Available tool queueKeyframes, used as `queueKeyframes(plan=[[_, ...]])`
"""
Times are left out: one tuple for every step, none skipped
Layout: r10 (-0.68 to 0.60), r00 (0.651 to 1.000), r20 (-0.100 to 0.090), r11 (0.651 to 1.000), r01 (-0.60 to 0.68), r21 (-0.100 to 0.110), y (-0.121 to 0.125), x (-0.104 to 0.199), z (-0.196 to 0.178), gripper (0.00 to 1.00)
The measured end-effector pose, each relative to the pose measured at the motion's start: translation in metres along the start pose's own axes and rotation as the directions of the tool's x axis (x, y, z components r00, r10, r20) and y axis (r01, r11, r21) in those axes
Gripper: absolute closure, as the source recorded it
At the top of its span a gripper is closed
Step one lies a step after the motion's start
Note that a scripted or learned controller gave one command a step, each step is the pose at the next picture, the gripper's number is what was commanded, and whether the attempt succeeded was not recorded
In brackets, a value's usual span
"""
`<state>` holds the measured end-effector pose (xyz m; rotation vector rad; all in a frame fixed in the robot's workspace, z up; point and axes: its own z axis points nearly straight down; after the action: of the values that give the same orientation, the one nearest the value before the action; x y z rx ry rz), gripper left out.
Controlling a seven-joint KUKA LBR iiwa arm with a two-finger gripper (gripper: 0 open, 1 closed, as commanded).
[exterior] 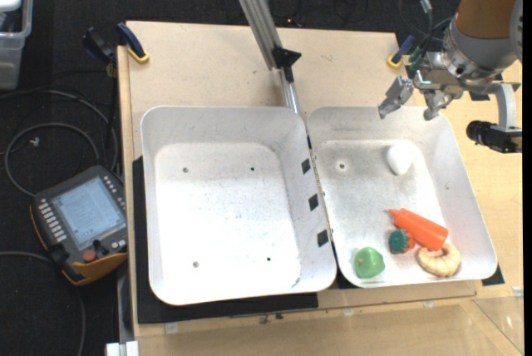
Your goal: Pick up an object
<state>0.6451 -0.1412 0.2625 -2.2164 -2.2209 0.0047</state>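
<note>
Two shallow white bins sat side by side on a pale wooden bench: the left bin (166,180) and the right bin (465,180), their inner rims touching along a seam marked with small black tabs. The right bin held five small objects. One white, smooth, rounded lump (400,158) lay alone near the upper middle of that bin. The other four clustered in its lower corner: one orange carrot-shaped toy (420,226) lying at a slant, one small dark-green piece (400,242) just beside its lower end, one glossy green ball-like fruit (369,262) near the front rim, and one tan, curled, ridged piece (440,260) touching the carrot's lower side. Both bin floors looked matte and speckled with dark scuffs. The gripper (413,102) hung above the right bin's far rim, its two fingers spread apart with nothing between them, well apart from the white lump below. One slanted metal pole (253,1) crossed the bench toward the seam. Beyond the bench lay dark floor with loose cables, and one teach pendant (81,213) rested at the left.
</note>
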Motion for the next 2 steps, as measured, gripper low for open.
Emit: queueKeyframes(plan=[[-0.002,1.0,0.002,1.0,0.002,-0.005,0.001,0.0,-0.003,0.0],[0.002,1.0,0.0,1.0,-0.002,0.002,-0.005,0.002,0.06,0.0]])
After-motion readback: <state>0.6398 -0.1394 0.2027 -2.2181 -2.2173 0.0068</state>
